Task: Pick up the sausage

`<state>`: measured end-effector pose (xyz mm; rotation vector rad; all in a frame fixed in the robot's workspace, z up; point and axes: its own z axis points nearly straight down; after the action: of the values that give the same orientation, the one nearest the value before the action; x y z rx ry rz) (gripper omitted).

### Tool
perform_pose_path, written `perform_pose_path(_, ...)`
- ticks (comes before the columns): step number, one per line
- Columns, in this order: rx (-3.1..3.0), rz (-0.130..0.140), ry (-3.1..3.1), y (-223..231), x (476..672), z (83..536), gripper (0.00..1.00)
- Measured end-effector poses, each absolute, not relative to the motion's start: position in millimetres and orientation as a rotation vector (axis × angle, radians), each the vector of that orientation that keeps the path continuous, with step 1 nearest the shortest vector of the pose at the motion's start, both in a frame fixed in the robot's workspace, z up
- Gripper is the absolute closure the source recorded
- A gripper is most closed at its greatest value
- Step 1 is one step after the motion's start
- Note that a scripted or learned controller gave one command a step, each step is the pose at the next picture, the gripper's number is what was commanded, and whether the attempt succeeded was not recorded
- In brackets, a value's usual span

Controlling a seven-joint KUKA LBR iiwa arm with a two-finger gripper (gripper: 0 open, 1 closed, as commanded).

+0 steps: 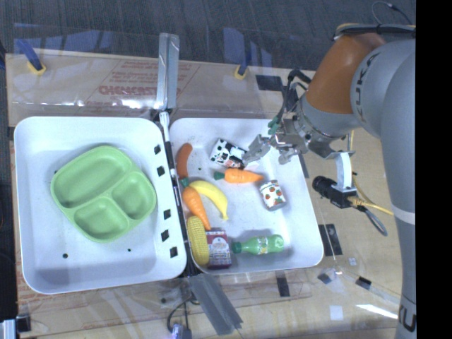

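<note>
Sausage (183, 159), a smooth reddish-brown cylinder, is lying against the left wall of the right bin (307, 242), beside the ridged carrot (195, 205) and the glossy banana (214, 195). Gripper (253, 154) is hovering near the cow-patterned carton (227, 151), fingers looking spread and empty. It is needing to cross left and straddle the rounded sides squarely, since slick plastic slips.

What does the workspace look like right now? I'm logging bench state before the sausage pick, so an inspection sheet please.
Surface: two white bins; right bin holds the items.
Job's things: sausage lies at the right bin's left wall, untouched.
Clutter: carrot, banana, corn, green bottle; green plate in the left bin.
Grippers: gripper over the right bin's upper part, away from the sausage.
Cables: black cable by the arm.
Surroundings: tape marks on the bench.
</note>
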<state>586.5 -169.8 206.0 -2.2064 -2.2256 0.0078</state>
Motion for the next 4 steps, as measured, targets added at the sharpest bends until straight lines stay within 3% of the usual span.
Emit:
perform_pose_path(1, -2.258, 0.010, -2.173, -119, 604.5, 146, 0.00)
perform_pose_path(2, -2.641, -0.012, -1.732, -103, 662.2, 106, 0.00)
perform_pose_path(3, -2.879, -0.035, -1.303, -96, 654.1, 107, 0.00)
perform_pose_path(4, -3.032, 0.011, -0.800, -93, 645.4, 90, 0.00)
